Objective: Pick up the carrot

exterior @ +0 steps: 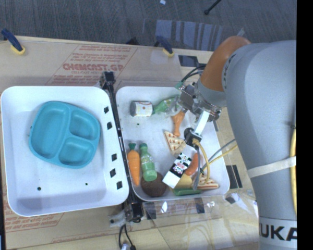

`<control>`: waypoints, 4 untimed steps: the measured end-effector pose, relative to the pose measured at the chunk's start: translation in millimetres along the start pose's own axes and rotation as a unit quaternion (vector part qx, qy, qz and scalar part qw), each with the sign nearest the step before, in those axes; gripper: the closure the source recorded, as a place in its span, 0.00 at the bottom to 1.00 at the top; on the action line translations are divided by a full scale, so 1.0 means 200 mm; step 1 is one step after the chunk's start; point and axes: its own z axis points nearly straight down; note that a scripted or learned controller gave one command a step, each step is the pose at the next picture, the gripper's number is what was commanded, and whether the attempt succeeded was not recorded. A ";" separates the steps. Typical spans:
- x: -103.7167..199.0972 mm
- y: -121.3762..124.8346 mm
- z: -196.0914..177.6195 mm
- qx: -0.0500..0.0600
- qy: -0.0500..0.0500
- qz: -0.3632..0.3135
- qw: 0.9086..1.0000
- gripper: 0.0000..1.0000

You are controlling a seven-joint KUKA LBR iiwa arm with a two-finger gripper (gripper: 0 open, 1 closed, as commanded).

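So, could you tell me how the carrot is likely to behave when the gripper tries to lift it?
The carrot looks like a rigid toy, so it probably won't flop. Its tapered, rounded body may roll or slip out sideways. It lies tight between the bin wall and a green bottle, so closing around it could nudge the bottle.

"CHEMCAST GP" on cardboard point(94, 61), "KUKA" on arm point(277, 232)

Dark grey ribbed floor point(83, 7) beyond the far edge of the bench. Brown cardboard sheet point(78, 61) printed in red, covering the benchtop, pinned by blue-and-yellow clamps point(13, 41) at the far left and far middle.
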 end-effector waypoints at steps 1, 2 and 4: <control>0.01 0.00 -0.05 0.002 0.000 -0.004 1.000 1.00; 0.01 0.00 -0.05 0.003 -0.001 -0.005 1.000 0.00; 0.06 0.10 0.07 0.016 -0.007 0.029 0.999 1.00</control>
